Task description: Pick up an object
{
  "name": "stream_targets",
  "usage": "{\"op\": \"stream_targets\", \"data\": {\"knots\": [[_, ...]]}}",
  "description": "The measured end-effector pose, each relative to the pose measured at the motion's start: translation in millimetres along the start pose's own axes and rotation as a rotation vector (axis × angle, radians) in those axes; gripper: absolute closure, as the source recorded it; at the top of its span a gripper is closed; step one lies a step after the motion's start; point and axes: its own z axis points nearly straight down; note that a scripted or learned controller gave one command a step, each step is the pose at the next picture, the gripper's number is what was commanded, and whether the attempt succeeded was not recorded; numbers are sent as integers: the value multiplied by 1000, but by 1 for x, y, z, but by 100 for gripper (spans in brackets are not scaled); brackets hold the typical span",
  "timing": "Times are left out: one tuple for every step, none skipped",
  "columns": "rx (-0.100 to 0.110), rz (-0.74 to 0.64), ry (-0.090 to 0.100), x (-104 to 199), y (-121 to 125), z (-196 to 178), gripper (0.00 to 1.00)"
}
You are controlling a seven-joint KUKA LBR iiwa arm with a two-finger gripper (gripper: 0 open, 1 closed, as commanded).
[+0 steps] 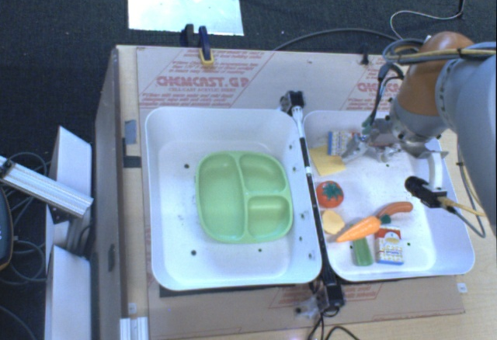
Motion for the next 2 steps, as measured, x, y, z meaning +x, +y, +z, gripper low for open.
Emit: {"op": "stream_targets", "data": {"knots": [[20,3,-7,42,29,1,0],[14,-1,-5,44,30,-10,100]]}}
